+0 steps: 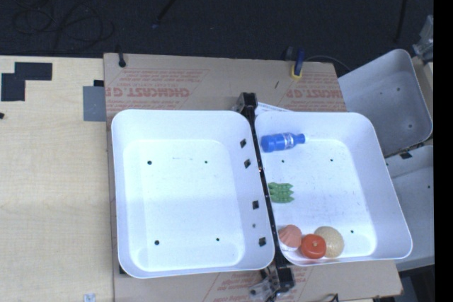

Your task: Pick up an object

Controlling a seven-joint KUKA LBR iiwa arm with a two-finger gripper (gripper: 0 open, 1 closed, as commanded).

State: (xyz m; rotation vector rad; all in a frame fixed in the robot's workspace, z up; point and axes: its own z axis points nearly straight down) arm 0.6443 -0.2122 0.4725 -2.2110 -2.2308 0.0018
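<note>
The right bin holds several small objects. A blue bottle lies on its side near the bin's far left corner. A green ridged piece rests against the left wall, midway down. In the near left corner sit a pink-orange round item, a red tomato-like ball and a tan round item, bunched together and touching.
The left bin sits beside the right one, joined by a black clamp strip. Both rest on a cardboard sheet on a wooden bench. A grey metal plate lies at the far right.
</note>
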